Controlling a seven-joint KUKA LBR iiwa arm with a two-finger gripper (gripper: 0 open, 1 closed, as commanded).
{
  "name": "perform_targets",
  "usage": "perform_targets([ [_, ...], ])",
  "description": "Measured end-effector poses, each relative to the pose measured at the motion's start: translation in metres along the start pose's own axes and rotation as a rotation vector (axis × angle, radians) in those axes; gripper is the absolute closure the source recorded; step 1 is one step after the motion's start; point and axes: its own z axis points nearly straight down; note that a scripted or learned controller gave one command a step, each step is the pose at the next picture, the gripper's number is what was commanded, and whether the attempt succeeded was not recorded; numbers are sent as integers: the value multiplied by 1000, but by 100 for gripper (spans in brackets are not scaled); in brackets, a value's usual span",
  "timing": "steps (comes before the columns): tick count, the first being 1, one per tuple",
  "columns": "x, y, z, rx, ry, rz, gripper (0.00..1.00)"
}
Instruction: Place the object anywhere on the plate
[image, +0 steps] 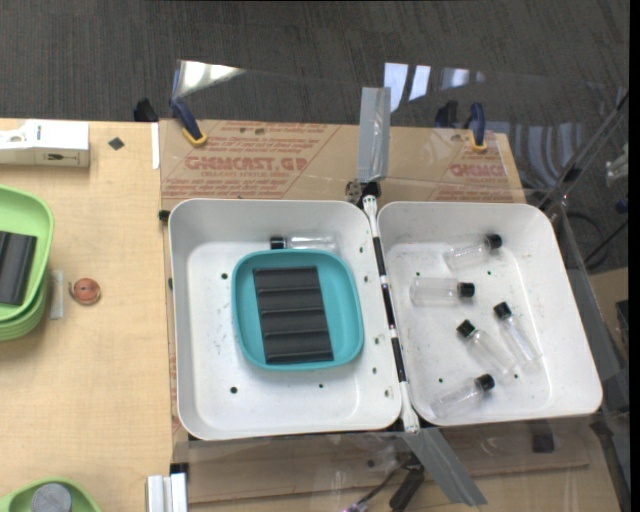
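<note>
Five clear plastic vials with black caps (470, 333) are lying scattered in the right shallow white bin (560, 300). In the left white bin (200, 300), a teal square plate (345, 300) is carrying a black ribbed insert (292, 312). Behind it, one more clear vial (300, 242) is resting against the far wall. The pincer's state cannot be told.

Teal plate (345, 300) — clear, black-capped vials (440, 291)
</note>
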Motion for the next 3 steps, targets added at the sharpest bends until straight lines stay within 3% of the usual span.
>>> perform_targets([
  [3,0,0,0,0,0,0,0],
])
